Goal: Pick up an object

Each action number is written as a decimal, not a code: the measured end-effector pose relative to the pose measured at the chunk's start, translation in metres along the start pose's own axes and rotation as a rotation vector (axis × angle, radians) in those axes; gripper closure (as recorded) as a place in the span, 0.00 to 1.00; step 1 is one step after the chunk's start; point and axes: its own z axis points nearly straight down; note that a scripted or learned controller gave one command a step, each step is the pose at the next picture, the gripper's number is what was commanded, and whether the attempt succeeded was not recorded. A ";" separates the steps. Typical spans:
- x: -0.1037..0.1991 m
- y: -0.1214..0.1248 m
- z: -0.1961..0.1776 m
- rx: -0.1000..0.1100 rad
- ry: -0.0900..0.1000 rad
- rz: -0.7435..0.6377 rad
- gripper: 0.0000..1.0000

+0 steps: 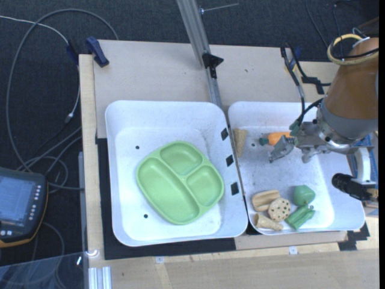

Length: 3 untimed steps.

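Orange carrot lying left-right, tool spread apart just beside it

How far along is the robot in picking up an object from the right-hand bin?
Done: the arm has brought the gripper low into the right bin, beside a small orange piece.
In hand: nothing visibly lifted.
Left: secure and raise an item; the round cookie, green pepper and tan pieces lie untouched near the front edge.

One fixed camera hangs above the bench, looking down at a slant and far enough back to take in both white bins, the dark floor beyond and cables left of the bench.
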 end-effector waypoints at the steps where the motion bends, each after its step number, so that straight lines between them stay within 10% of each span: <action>1: -0.001 0.008 0.059 0.001 0.000 0.000 0.00; 2: 0.000 0.007 0.112 0.001 0.000 0.000 0.00; 3: 0.000 0.009 0.098 -0.008 0.000 0.000 1.00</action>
